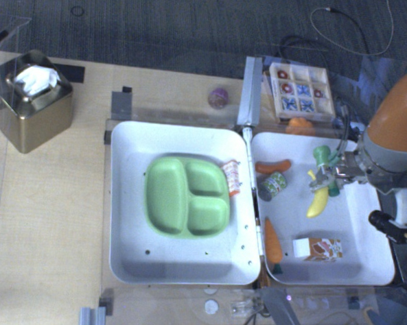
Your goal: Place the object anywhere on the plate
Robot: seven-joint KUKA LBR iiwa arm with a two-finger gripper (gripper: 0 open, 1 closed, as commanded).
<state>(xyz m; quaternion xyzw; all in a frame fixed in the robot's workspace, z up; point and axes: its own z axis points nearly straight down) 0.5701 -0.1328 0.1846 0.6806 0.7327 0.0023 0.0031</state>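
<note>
The 2 white bins take up most of the bench: the left bin (126, 250) lies well to the left of the gripper (324, 178), and the right bin (379, 262) lies under and around it. The grey arm (398, 122) with its orange band reaches in from the right and ends above the upper middle of the right bin. The green plate (186, 196), split into 3 compartments, sits in the left bin, far left of the gripper. A small packet (231, 176) leans at the plate's right edge.

Just below the gripper lies a yellow banana (316, 202), its upper end touching or nearly touching the fingertips; whether the fingers are closed on it cannot be told. Further below rests an orange-and-white carton (318, 248). Down and left of the gripper, a carrot (273, 241) lies along the bin's left wall. Left of the gripper sit a small can (273, 184) and, above it, a sausage (273, 166).
</note>
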